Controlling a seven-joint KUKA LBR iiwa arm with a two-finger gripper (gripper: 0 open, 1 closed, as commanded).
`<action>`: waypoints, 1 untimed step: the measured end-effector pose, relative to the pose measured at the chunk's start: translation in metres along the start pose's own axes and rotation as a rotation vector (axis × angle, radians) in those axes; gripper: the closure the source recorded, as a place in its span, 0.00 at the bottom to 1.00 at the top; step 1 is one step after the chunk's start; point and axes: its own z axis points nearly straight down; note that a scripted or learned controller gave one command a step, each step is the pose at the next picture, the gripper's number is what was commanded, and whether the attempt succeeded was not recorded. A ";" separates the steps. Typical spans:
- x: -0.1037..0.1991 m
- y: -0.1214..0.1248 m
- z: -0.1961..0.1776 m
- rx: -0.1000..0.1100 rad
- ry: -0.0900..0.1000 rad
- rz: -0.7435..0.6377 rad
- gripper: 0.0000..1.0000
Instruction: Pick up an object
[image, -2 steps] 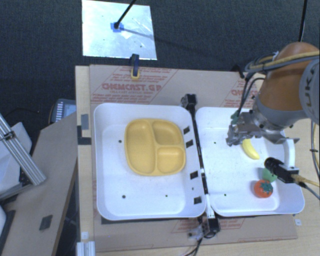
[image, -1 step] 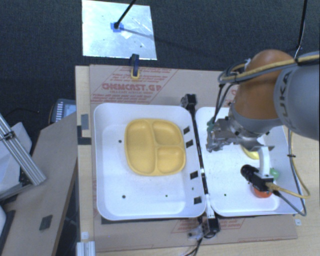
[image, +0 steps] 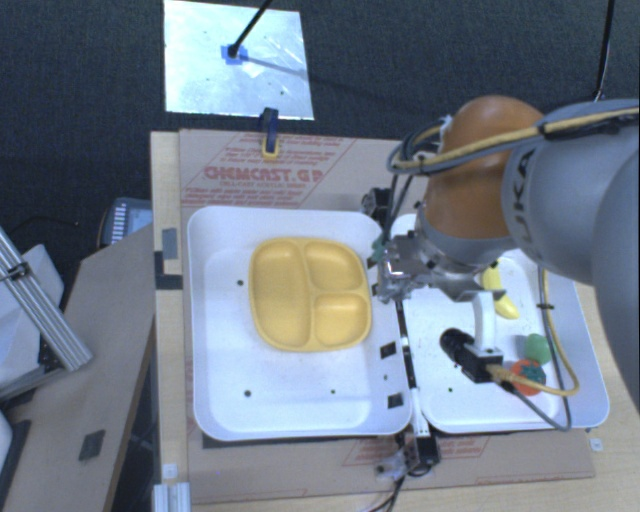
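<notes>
My gripper (image: 393, 272) hangs under the orange-banded wrist, over the left edge of the right bin (image: 590, 400), close to the divider between the two bins. In that right bin, a small yellow piece (image: 500, 297) lies just right of the gripper. Further toward the front right lie a green object (image: 538, 346) and an orange-red one (image: 528, 374). The arm's bulk covers much of this bin. A yellow divided plate (image: 305, 295) rests in the left bin (image: 220, 380), to the left of the gripper.
A cardboard sheet with red print (image: 265, 172) lies under both bins. A shiny foil sheet (image: 238, 62) sits at the back. Metal rails (image: 35, 300) and a grey side table stand at the left.
</notes>
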 end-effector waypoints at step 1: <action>0.046 -0.008 0.010 0.002 -0.001 0.001 1.00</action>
